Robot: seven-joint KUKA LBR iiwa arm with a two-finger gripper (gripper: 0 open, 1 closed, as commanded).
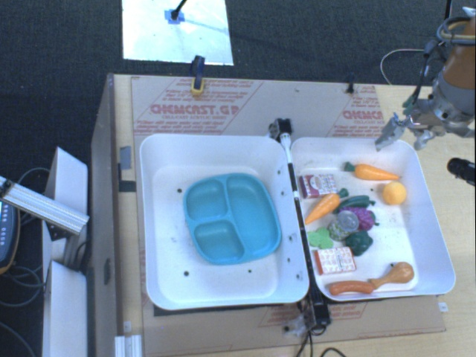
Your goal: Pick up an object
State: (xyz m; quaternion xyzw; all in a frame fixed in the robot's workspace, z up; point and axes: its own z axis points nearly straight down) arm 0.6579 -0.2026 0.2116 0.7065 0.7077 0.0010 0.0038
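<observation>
while the arm (455, 73) leans in from the right edge, we see it held high over the far right corner of the right bin (431, 222), its orange band just above the wrist and the grey body below it. the gripper (405, 131) hangs at the bin's back rim with its two fingers (388, 134) spread apart, and we see nothing between them. below and to the left of it, inside the right bin, lies a carrot (374, 172) pointing sideways, and near it a small yellow lemon (394, 193). a second carrot (322, 207) lies tilted beside a red and white carton (318, 184) near the divider. toward the middle we see a dark green pepper (355, 201), a purple cabbage (362, 218) touching a greyish round piece (344, 223), a light green piece (321, 238) and a dark green piece (359, 242) clustered together. closer to the front rim lie another small carton (335, 259), a sausage (349, 288) and a drumstick (393, 275), close to each other. in the left bin (160, 169) rests a blue divided plate (230, 216), set slightly askew near the middle. both bins stand on a bench (223, 106) covered with printed cardboard.
</observation>
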